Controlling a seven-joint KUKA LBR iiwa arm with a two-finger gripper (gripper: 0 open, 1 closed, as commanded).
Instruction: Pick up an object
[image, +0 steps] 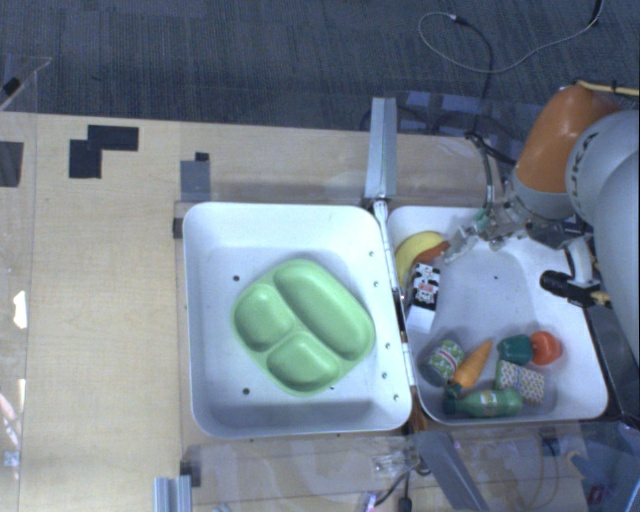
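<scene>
The right bin (500, 290) holds several small objects. A yellow banana-like piece (418, 250) lies at its far left corner, with a black and white carton (426, 288) just below it. Near the front lie a green can (445, 357), an orange carrot (474, 365), a green bottle (486, 403), a patterned box (521, 381) and a green and orange vegetable (531, 348). My gripper (476, 232) hangs over the bin's far edge, just right of the yellow piece. I see nothing held in it.
The left bin (215, 300) holds a light green divided plate (303, 325). A metal divider post (379, 150) stands between the bins at the back. The grey arm with its orange band (555, 140) fills the upper right.
</scene>
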